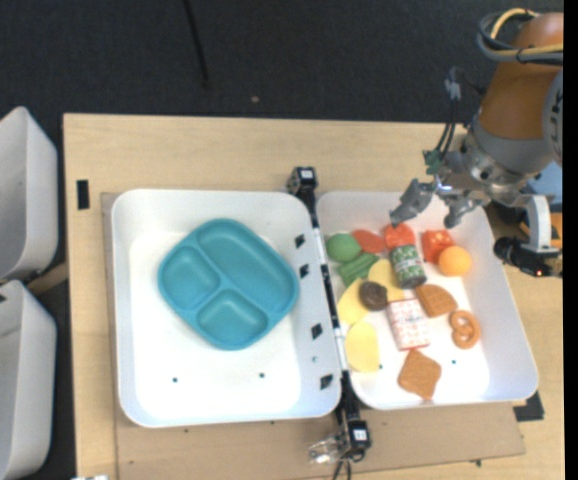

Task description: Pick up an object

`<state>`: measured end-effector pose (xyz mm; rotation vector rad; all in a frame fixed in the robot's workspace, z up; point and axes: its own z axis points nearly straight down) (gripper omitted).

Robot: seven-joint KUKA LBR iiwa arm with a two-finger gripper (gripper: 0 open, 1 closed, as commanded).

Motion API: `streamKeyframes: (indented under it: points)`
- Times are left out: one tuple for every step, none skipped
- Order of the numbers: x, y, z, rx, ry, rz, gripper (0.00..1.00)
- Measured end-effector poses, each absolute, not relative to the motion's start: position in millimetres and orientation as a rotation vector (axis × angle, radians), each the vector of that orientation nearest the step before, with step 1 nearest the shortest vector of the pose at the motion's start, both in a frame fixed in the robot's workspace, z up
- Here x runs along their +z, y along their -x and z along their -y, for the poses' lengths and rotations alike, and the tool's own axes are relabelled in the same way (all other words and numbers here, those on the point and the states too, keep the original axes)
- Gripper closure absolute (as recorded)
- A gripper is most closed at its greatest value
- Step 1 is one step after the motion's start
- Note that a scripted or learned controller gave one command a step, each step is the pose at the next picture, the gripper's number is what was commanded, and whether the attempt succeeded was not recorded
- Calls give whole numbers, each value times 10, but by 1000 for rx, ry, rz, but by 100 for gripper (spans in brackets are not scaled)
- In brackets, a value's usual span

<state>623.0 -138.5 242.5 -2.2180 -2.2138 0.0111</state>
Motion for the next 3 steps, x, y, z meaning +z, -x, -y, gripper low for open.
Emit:
streamKeyframes:
  points:
    - [2491,-6249,1382,0,2222,2222,0]
    - [1945,-6234,1499,6,2222,2219,0]
    - [1513,-6202,1503,6,2223,2218,0]
